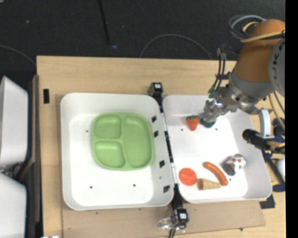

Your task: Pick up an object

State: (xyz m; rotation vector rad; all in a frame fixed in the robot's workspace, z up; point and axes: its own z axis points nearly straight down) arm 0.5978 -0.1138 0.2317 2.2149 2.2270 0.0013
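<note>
Strawberry point(192, 123) lies near the far edge of the right bin point(248, 190), just beside my pincer point(209, 119), which I hold low to grasp it, though I cannot tell how wide it stands.

Right bin point(248, 133) centre open; toys crowd near edge; green tray point(122, 141) fills left bin point(72, 148) middle.

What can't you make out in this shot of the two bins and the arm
- Jaws: in the camera view the gripper is small and seen from above, so whether it grips the strawberry beside it is unclear.
- Small grey and white object, right bin: too small and blurred to identify.
- Arm: cut off at the right.
</note>
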